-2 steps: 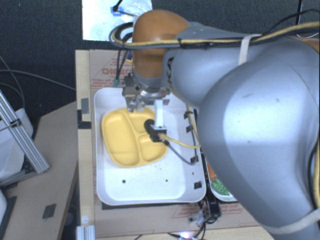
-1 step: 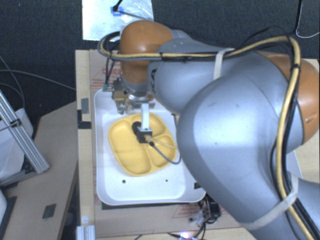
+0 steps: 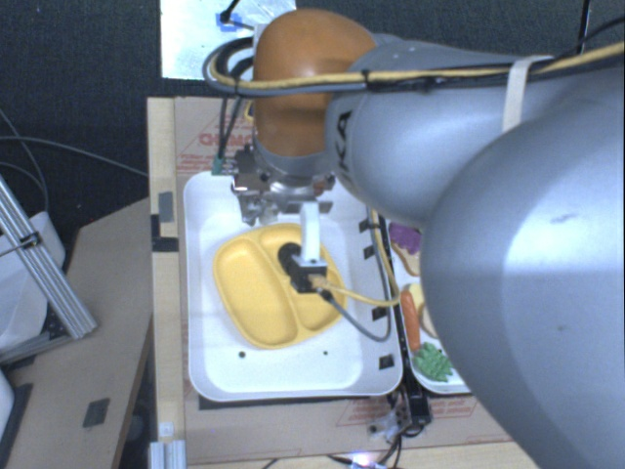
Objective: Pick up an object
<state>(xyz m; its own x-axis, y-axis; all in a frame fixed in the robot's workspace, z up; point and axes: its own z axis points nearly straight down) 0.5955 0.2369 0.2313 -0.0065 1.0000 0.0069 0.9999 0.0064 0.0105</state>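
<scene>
The fingers of the gripper were hidden under the wrist, so I could not tell whether they stood open or closed. Nothing could be seen held between them.

Nearest the camera, the left bin showed plain white floor along its front. Behind that lay the yellow divided dish, flat on the bin floor with its two shallow hollows facing up. The gripper hung over the dish's far rim, either close to it or touching it; which was unclear. Off to the side, in the right bin, a green leafy toy and a carrot lay partly behind the arm.

The dish itself looked like the main risk. It seemed broad, smooth and low, so a descent onto a hollow would probably close on nothing. A pinch on the thin rim might have slid off, or let the dish swing down and drop once lifted, since most of its weight sat toward the near side. A hard press could also have tipped it against the bin wall.
</scene>
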